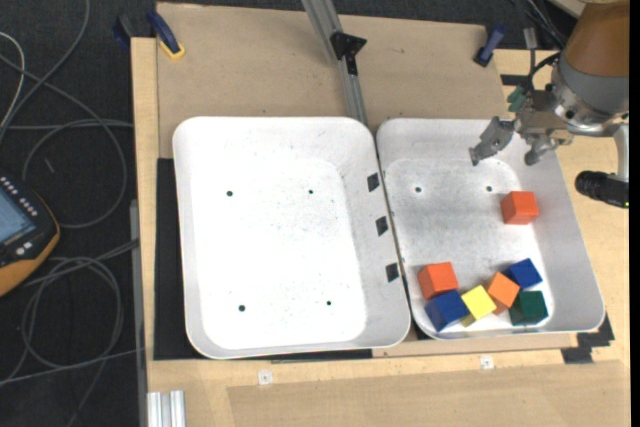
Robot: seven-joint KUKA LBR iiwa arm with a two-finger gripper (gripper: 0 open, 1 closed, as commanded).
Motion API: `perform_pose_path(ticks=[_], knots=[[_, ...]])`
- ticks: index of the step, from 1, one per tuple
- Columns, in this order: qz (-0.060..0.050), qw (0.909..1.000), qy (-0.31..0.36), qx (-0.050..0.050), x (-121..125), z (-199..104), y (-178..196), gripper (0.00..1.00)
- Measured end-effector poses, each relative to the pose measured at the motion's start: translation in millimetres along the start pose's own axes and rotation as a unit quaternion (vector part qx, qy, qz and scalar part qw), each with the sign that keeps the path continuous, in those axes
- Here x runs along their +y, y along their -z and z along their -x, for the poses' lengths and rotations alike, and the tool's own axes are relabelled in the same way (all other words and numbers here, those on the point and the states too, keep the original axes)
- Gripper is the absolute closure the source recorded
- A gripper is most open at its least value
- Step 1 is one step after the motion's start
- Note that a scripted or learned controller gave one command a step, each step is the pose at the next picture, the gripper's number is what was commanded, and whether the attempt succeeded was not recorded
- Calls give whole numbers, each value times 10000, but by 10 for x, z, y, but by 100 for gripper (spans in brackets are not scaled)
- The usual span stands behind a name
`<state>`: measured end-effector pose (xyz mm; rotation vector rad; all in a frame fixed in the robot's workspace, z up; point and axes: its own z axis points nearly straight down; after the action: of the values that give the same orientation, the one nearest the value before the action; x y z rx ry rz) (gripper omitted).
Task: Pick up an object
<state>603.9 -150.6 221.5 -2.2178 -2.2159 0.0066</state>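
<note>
- While the gripper (514,144) hangs over the right bin's (573,245) far edge, its two grey fingers stand spread wide, gripping nothing.
- Alone near the bin's right wall sits a matte orange block (519,207), roughly cubic, sides slightly skewed to the walls.
- Crowding the near edge: an orange cube (437,278), blue cube (447,308), yellow cube (478,302), green cube (530,307).

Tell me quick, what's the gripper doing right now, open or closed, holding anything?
Gripper: open, fingers spread, holding nothing, above the far end of the right bin; the lone orange block lies apart from it.
</note>
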Motion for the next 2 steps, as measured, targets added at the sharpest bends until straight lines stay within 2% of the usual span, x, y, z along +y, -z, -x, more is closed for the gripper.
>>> perform_pose_path(ticks=[2], knots=[[8, 10000, 8, 3, -29, -39, -863, 0]])
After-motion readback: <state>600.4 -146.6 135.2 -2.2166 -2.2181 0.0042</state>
